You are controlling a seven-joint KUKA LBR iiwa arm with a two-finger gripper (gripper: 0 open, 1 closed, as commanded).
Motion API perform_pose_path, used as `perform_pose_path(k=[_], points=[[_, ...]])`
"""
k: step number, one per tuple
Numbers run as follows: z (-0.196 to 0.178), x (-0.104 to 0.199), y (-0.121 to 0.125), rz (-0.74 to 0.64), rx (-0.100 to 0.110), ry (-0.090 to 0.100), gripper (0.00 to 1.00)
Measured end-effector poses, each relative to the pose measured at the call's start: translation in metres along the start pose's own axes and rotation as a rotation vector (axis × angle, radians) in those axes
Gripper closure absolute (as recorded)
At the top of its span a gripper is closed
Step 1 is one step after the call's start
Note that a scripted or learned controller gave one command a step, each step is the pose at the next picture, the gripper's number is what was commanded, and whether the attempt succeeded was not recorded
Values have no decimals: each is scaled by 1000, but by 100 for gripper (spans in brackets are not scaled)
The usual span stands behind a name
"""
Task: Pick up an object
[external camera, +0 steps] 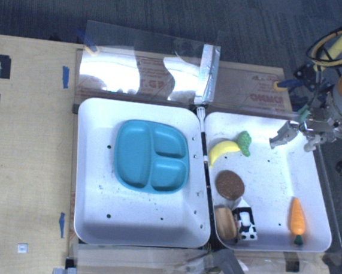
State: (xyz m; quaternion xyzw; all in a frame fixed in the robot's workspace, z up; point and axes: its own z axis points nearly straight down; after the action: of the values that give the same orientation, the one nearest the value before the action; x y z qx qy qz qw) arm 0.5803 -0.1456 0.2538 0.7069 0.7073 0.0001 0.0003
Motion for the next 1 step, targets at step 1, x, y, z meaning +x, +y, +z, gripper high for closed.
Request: perform_pose_path(k=[1], points=[[84,48,56,-114,7,2,0]])
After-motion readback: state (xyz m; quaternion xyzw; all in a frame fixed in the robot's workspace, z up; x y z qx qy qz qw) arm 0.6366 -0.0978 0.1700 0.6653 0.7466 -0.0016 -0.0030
